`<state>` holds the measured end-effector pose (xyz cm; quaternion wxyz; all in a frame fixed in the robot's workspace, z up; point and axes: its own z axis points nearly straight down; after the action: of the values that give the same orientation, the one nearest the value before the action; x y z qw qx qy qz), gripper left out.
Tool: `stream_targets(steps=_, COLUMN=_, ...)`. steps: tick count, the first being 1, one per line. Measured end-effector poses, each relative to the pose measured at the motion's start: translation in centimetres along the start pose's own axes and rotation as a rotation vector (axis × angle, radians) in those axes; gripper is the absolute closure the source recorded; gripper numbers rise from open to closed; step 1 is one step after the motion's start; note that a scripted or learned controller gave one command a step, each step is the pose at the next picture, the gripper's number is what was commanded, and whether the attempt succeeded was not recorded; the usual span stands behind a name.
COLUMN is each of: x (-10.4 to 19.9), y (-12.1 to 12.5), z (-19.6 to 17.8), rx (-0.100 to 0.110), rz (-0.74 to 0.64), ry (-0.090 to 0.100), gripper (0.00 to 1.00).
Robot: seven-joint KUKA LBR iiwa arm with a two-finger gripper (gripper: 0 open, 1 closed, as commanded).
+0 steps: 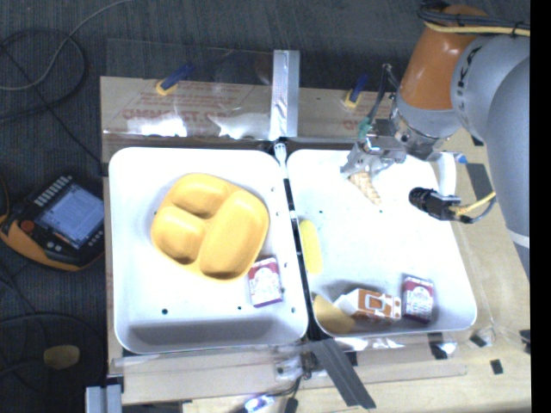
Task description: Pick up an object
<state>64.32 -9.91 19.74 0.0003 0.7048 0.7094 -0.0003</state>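
From the camera view, the gripper (368, 163) hangs over the far part of the right bin (448, 256); whether it is wide or narrow I cannot tell. A pale waffle-patterned piece (370, 188), possibly a cone, lies just below and beside it. A yellow strip (310, 246) and 2 small cartons (418, 298) lie well nearer the camera. By my judgement this is the approach step; next comes a descent centred on the piece.

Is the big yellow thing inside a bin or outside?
Inside. The big yellow thing lies within the left bin, white floor showing around it.
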Motion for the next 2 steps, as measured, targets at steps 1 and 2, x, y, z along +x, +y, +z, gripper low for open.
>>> stream_targets(steps=1, x=-2.9, y=2.4, z=5.4, rx=0.003, rz=-0.082, ry=-0.003, gripper=1.0)
stream_targets(steps=2, x=2.6, y=-1.9, z=1.4, rx=0.002, rz=-0.126, ry=-0.001, gripper=1.0)
